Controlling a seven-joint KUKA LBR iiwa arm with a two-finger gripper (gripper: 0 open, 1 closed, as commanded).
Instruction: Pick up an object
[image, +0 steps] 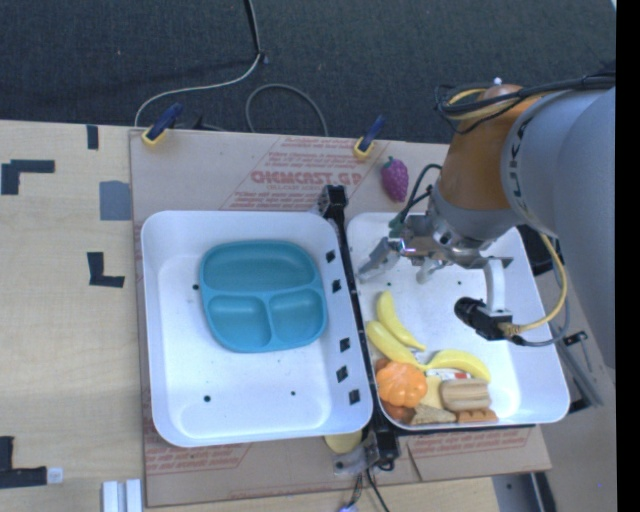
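The gripper (392, 252) hangs over the top left of the right bin (530, 330) with its fingers spread and nothing between them, and the nearest banana (397, 325) lies just below it toward the bin's near end, long axis slanting down-right.

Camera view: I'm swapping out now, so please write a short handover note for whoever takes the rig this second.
Claw: above the upper left of the right bin, nothing seen between its fingers.
Things: bananas, an orange fruit and other toy food lie at that bin's near edge; a teal divided plate lies in the left bin; a purple fruit sits on the board behind.
Done: nothing picked.
Left: the whole grasp and lift.
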